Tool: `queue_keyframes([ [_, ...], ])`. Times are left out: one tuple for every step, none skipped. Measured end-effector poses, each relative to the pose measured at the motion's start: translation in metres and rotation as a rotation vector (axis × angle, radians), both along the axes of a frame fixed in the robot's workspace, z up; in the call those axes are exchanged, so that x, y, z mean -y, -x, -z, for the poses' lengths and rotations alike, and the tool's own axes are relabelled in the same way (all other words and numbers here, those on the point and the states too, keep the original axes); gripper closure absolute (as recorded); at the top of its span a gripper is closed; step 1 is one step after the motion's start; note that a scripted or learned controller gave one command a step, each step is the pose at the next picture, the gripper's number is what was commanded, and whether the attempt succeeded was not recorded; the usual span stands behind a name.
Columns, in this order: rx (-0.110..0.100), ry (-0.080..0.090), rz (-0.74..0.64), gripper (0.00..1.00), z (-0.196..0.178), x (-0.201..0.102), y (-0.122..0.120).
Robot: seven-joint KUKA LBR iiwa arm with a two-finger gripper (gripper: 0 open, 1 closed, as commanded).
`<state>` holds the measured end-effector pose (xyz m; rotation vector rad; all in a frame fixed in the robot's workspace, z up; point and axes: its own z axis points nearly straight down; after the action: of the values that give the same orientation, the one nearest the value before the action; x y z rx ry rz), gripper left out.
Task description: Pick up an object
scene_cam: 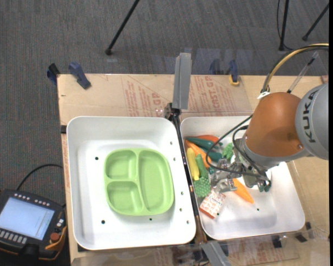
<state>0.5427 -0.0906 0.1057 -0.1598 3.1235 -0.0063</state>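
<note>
Smooth three-compartment green plastic tray (139,182) lies in glossy white left bin (83,148).

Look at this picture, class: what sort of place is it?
Probably a robotics lab: a KUKA arm reaches over two white bins, a teach pendant lies on the carpet, and tripod legs stand behind.

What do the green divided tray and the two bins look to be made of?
The green divided tray looks like molded plastic with a matte to satin finish: uniform lime colour, rounded compartment edges and only soft highlights. The left bin and the right bin look like thin white plastic, smooth and slightly glossy, with rounded corners and rolled rims. Painted metal cannot be ruled out from this view.
</note>
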Motion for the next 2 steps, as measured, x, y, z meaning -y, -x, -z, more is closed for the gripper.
queue_keyframes([
  [-0.002, -0.001, -0.001, 0.0, 0.001, -0.001, 0.0],
  [-0.002, -0.004, 0.012, 0.0, 0.011, 0.002, 0.003],
])
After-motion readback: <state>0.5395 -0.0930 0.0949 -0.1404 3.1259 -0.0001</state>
